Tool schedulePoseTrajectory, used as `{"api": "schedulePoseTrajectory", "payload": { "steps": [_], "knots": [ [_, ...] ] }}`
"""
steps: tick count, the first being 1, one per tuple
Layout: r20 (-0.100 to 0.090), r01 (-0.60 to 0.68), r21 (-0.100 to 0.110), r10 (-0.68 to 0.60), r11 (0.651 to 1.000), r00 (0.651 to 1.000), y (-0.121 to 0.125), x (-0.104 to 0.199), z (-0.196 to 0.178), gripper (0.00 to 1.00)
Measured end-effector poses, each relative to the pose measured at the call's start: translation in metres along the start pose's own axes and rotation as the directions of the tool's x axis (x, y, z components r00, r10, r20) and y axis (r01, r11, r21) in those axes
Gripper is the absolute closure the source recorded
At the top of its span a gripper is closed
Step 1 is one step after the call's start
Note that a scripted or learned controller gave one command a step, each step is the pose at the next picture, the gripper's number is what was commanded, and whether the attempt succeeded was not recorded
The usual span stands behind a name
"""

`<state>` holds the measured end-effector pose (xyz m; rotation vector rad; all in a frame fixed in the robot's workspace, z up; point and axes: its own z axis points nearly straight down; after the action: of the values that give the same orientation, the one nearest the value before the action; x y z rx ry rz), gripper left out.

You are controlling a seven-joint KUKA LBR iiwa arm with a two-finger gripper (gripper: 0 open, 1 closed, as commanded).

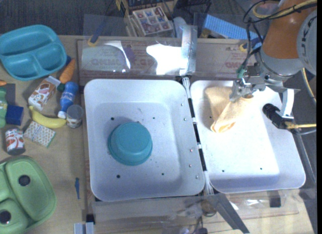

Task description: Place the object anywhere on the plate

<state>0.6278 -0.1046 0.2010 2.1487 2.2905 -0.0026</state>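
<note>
End effector [243,90] pinched shut on the top corner of a tan cloth [225,111] that hangs just below it over the right bin [282,177]; soft, light, floppy, likely best held by the bunched top; blue plate [131,143] sits far left.

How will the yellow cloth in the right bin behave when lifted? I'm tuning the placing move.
The yellow cloth is bunched and folded under the gripper, so it is probably floppy and will drape. It looks thin, so likely light. It may spread unevenly over the upturned blue plate.
</note>
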Motion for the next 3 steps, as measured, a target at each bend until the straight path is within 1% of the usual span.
{"api": "schedulePoseTrajectory", "payload": {
  "steps": [1, 2, 3],
  "knots": [
    [-0.002, 0.079, 0.001, -0.079, 0.997, 0.997, -0.025, 0.087, -0.003, 1.00],
    [0.000, 0.060, -0.003, -0.060, 0.998, 0.998, -0.004, 0.125, 0.016, 1.00],
    [0.000, 0.093, -0.003, -0.093, 0.996, 0.996, -0.024, 0.164, 0.014, 1.00]
  ]
}}
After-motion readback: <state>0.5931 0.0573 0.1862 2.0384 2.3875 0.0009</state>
